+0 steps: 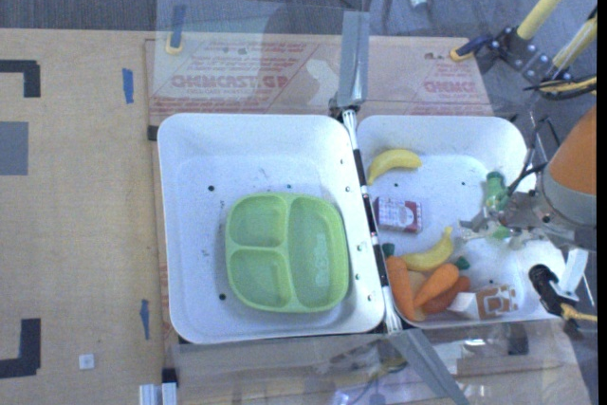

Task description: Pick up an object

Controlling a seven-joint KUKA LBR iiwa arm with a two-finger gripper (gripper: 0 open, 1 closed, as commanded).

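- My pincer (495,225) hovers at the right bin's (446,130) right side; I can't tell its opening.
- Nearest pick: a banana (432,253) just left of it, long axis slanting up-right.

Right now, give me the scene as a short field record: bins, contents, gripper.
left bin: holds a green divided plate
right bin: two bananas, upper banana and lower banana; red packet; carrots at the near edge; small white carton; green item by the gripper
gripper: over the right bin's right side, finger state unclear
held object: none visible
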